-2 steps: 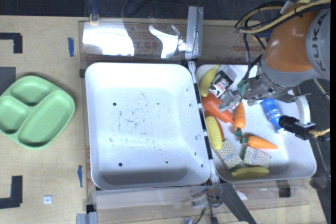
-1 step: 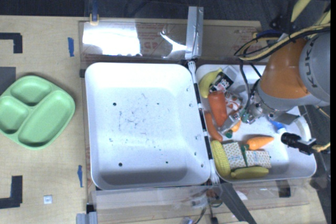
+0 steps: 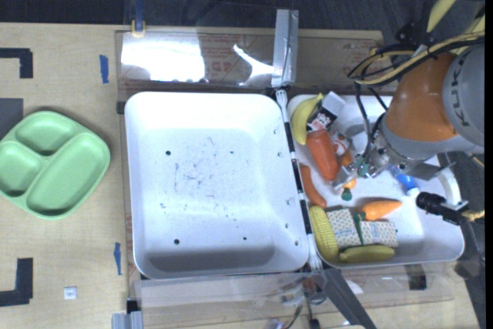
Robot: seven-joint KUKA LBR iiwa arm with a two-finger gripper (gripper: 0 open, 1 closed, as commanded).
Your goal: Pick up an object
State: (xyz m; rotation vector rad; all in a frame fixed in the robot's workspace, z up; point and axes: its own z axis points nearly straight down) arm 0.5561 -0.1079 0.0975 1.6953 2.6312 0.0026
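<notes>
- The gripper is low in the right bin, right among the toys; whether its tips are wide, narrow or holding anything, I cannot tell, the wrist and cables crowd them.
- Closest candidate: an orange bottle-shaped piece just left of the tips, lying flat beside a banana.
- It looks like light, stiff, smooth plastic; my guess is a hold across its narrow middle would beat the rounded ends, which could squirt out.
- Nearer the camera lie a carrot, a corn cob and a patterned packet.
- The left bin carries faint scribbles, nothing legible.
- A green tray sits well apart on the tabletop.
- On the arm, the letters "KU" read at the frame edge; the packet's print is too small.
</notes>
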